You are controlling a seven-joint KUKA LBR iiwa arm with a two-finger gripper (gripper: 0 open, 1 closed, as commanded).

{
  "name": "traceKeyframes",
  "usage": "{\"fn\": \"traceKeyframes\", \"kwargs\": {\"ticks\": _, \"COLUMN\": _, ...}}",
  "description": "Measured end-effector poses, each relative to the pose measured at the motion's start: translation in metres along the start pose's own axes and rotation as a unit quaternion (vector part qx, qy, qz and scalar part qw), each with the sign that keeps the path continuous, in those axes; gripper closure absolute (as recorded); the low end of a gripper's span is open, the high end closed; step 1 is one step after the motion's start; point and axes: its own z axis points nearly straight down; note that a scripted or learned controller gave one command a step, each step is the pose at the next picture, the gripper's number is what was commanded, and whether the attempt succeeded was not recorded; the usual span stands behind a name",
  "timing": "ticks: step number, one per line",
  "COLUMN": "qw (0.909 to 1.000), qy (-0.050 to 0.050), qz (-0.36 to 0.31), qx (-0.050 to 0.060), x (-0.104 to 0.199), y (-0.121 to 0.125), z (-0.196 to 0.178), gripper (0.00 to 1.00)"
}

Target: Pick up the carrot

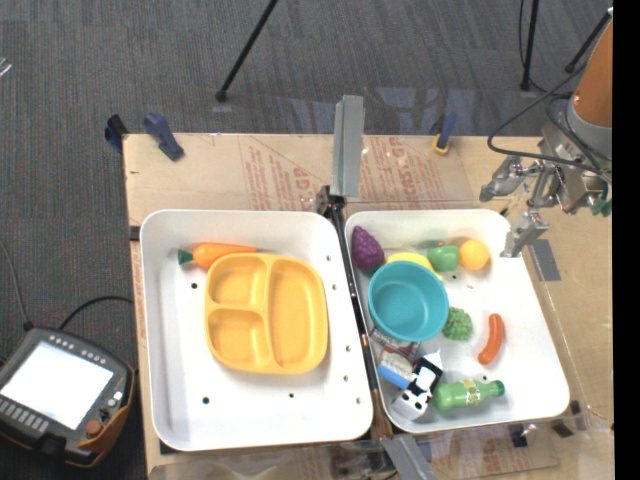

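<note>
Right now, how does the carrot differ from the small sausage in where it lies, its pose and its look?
The carrot lies in the left bin, against the yellow plate; the sausage lies in the right bin, apart from the things around it. The carrot lies across the view; the sausage runs nearly up and down, slightly curved. The carrot has a dark green end; the sausage is plain orange-red. Both are small, long and orange-toned.
</note>
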Motion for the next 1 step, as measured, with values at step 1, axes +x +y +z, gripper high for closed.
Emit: {"fn": "traceKeyframes", "kwargs": {"ticks": 1, "qw": 0.9985, "qy": 0.007, "qz": 0.053, "qx": -0.002, "x": 0.0001, "y": -0.0023, "z": 0.1063, "gripper": 0.0}}
